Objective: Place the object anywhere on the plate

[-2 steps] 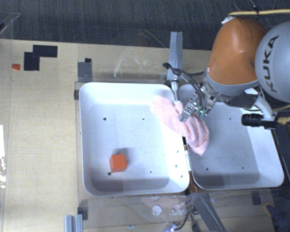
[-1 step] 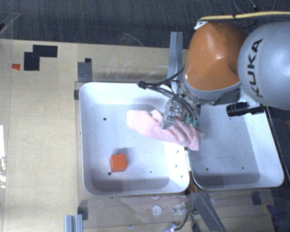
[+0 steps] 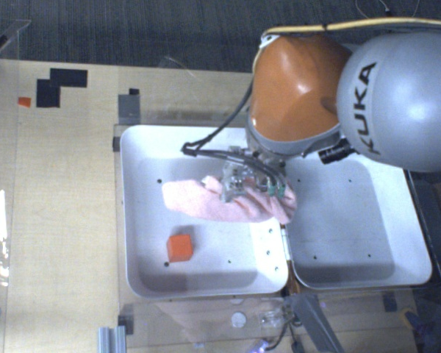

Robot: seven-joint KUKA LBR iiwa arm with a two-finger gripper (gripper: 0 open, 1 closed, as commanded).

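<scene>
The gripper is hanging over the pink cloth, which is lying in the left bin near its right wall. I cannot tell how the jaws are standing; the arm is hiding them. An orange block is sitting nearer, well apart. No plate is clear, so placing is not yet done.

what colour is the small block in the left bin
Orange-red. The small block sits near the left bin's front, clearest in the camera view.

Block before cloth, left bin
</scene>
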